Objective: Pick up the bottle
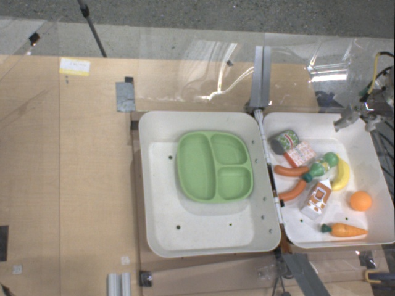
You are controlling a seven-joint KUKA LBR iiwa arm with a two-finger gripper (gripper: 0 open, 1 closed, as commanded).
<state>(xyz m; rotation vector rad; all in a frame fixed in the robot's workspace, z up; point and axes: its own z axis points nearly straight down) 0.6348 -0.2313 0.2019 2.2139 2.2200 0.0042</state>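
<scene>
We find the bottle (321,167) in the right bin (370,242), lying on its side among a crowd of toy food. It is green, with a rounded green end toward the upper right and a darker body with a pale label toward the lower left, so it lies at a slant. It touches or nearly touches a yellow banana (341,174) on its right, and its lower end meets the tip of an orange-red sausage (290,171). A second sausage (292,191) lies just below that one. Above the bottle we see a small pink-and-white box (299,153) and a dark can (286,141); below it lies a brown-and-white carton (316,199). An orange (360,201) sits to the lower right, and a carrot (344,230) lies near the bin's front edge.

The gripper (353,115) shows at the upper right corner of this bin, near its far rim, well apart from the bottle, which lies below and to the left of it. Nothing sits between its parts that we can make out, and we cannot tell how it is set.

The left bin (154,227) bears a green divided plate (215,166).
</scene>
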